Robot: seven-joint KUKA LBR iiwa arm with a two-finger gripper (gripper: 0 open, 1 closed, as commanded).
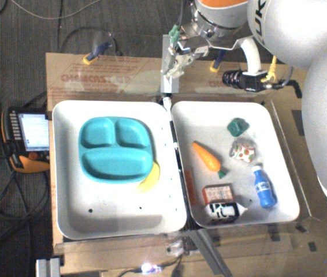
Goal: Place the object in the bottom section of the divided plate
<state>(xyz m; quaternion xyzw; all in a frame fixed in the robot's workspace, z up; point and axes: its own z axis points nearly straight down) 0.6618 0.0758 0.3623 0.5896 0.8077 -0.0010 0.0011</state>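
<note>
Bench (94,71) — banana (151,179) half under plate (116,149)

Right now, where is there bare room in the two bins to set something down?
Left bin: bare floor below the divided plate and banana, toward the near rim. The plate's three sections are bare too. Right bin: bare upper-left corner above the carrot. Its right side and near edge are crowded with objects.

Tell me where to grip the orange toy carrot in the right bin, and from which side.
Grip the orange toy carrot across its thick middle, coming straight down from above. It lies flat on the floor of the right white bin, slanting from upper left to its green tip at lower right, so set the gripper across that slant. Open floor on both sides probably leaves finger room.
</note>
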